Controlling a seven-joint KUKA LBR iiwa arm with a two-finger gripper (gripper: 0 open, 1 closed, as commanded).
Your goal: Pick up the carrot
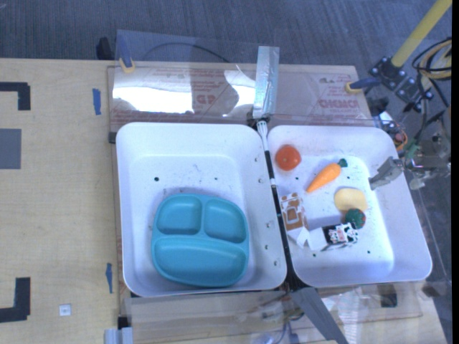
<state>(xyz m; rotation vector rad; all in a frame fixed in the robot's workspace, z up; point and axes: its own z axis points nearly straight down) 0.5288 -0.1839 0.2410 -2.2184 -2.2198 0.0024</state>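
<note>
Carrot (pixel 325 176) lies loose in right bin (pixel 409 260), leafy end toward 2 o'clock; gripper (pixel 387 172) at its 3 o'clock, grip state unclear, likely staging approach.

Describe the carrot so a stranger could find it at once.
Look in the right-hand shallow white bin, upper middle. The small orange tapered toy carrot with a green tip lies slanted there, between a round orange-red ball and a pale yellow lemon-like piece; it alone is long and pointed.
</note>
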